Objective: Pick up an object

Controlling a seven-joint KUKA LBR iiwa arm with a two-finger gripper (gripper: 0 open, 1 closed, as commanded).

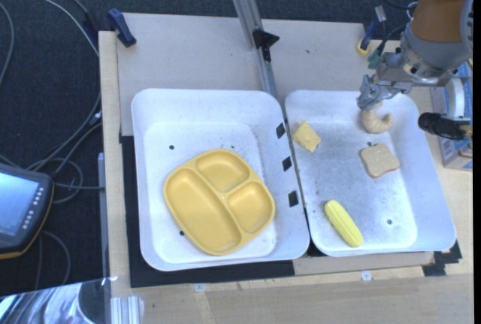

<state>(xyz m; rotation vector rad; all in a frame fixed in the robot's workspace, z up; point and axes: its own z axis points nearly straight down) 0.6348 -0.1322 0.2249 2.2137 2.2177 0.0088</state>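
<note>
Camera view, looking down at a slant, shows a small tan pastry (375,122), curled like a croissant, lying near the far edge of the right bin (421,228). It is taken to be the thing aimed at, since the hand (373,95) is placed directly above it, at or just touching its top. Whether the hand is spread wide or pinched narrow cannot be told, as its tip is seen from above and merges with the pastry. The pastry is judged to rest on the bin floor, so the pick is judged not yet done: the grip has to be made and the lift is left to do.

Just nearer in the same bin a flat slice of toast (379,160) is seen, pale brown and squarish with rounded corners. Toward the near edge lies a corn cob (343,222), bright yellow, tapered and ribbed. By the dividing wall a pale yellow wedge of cheese (306,137) is set. All four look like smooth moulded toy food.

The right bin is shallow, white and lightly speckled, with rounded corners. The left bin (150,112) is of the same make and carries a yellow plate (218,200), glossy plastic, divided into three rounded compartments. Both bins are borne by a pale desk (188,52). A grey arm (440,10) with an orange band reaches in from the right.
</note>
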